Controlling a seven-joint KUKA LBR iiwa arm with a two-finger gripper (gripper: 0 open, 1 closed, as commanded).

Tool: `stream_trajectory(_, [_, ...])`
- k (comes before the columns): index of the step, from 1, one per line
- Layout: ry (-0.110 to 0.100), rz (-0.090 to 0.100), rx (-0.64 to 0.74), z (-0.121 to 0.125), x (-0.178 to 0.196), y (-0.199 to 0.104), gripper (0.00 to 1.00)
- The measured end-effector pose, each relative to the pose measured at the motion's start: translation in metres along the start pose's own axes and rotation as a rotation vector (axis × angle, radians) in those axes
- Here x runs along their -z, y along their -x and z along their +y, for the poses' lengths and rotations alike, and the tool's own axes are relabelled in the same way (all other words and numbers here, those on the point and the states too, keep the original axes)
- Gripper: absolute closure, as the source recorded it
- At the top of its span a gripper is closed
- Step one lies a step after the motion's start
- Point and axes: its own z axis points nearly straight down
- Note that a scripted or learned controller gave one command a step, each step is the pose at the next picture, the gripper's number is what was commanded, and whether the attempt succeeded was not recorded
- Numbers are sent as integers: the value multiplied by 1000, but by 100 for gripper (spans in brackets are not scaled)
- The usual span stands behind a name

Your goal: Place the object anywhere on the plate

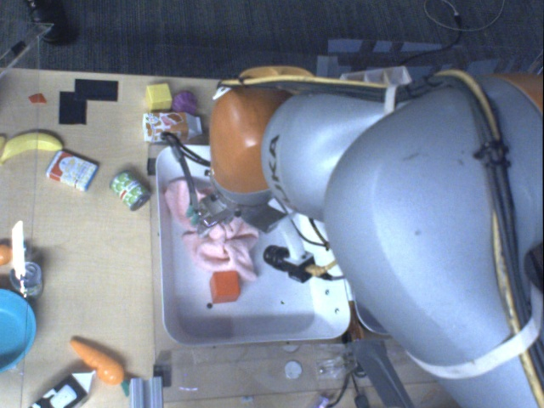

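The big grey arm (408, 219) with its orange band (242, 138) lies closest to the lens, sweeping in from the right and covering much of the shallow white bin (255, 325). Its wrist bends down over the bin's upper middle, and the jaws end (202, 215) sits right at a crumpled pale pink cloth (217, 240); whether the jaws are open, closed or pinching the cloth I cannot tell, since the wrist hides them.

The pink cloth lies inside the bin, spread from the upper left of its floor down towards the middle. Just below the cloth, touching or almost touching its lower edge, rests a small orange-red block (225, 286), also on the bin floor.

Left of the bin, on the wooden desk (76, 296), lie scattered things: a yellow banana (30, 144) far to the left, a small red and white carton (71, 170) beside it, and a green and white can (130, 189) near the bin's left wall. Above the bin's upper left corner stand a yellow cube (158, 96), a purple lump (184, 102) and a small printed box (167, 127). Below and left of the bin lies an orange carrot (99, 360), and a blue dish (15, 330) shows partly at the far left edge.
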Motion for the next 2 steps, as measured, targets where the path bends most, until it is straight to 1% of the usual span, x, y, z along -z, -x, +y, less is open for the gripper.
stream_trajectory(1, [-4, -3, 140, 4, 112, 113, 100])
stream_trajectory(2, [-11, 2, 114, 15, 42, 73, 100])
